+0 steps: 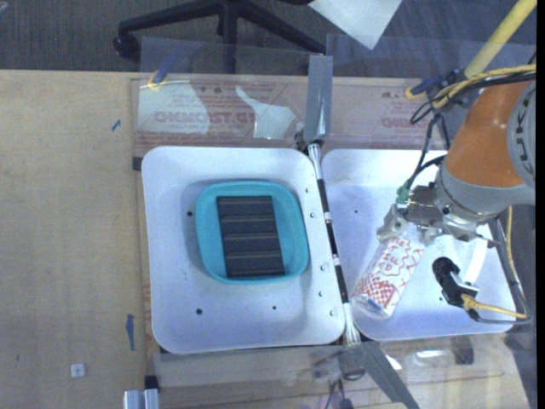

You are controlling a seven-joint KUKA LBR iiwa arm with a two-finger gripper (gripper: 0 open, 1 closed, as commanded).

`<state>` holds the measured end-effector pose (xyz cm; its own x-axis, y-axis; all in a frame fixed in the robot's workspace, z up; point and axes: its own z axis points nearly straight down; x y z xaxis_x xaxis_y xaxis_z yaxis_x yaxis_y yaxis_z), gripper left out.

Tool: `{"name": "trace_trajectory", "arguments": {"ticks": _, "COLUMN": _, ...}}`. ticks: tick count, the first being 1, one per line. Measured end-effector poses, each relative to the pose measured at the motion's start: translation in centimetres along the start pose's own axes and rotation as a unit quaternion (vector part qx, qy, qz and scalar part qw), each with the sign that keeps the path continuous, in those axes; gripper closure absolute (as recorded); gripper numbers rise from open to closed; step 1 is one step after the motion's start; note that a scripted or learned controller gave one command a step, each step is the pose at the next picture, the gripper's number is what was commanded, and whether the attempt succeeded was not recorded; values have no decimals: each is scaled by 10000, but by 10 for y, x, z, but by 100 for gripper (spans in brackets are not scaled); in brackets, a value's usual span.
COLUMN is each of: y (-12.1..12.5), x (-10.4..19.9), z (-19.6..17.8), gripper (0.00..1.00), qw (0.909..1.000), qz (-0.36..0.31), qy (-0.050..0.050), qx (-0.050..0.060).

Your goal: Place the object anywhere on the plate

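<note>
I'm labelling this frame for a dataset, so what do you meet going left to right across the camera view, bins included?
Left bin → turquoise plate → dark ridged block lying on the plate → right bin → red-and-white patterned cup lying on its side → gripper at the cup's upper end → arm's orange band.

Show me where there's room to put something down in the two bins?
Left bin: a bare white strip all around the blue plate, which carries a dark ridged block. Right bin: bare floor along its far-left corner; crowded where the patterned cup lies under the gripper.
</note>
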<state>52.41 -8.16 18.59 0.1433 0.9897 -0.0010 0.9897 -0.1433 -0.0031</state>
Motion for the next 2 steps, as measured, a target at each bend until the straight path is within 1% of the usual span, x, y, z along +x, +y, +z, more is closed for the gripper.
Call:
{"name": "trace_trajectory", "arguments": {"ticks": 1, "y": 22, "x": -35, "z": -38, "gripper": 100, "qw": 9990, "qz": -442, "qy": -4, "qx": -21}}
{"name": "trace_trajectory", "arguments": {"ticks": 2, "y": 22, "x": -34, "z": -38, "gripper": 0, "qw": 9990, "qz": -446, "qy": -3, "qx": -22}}
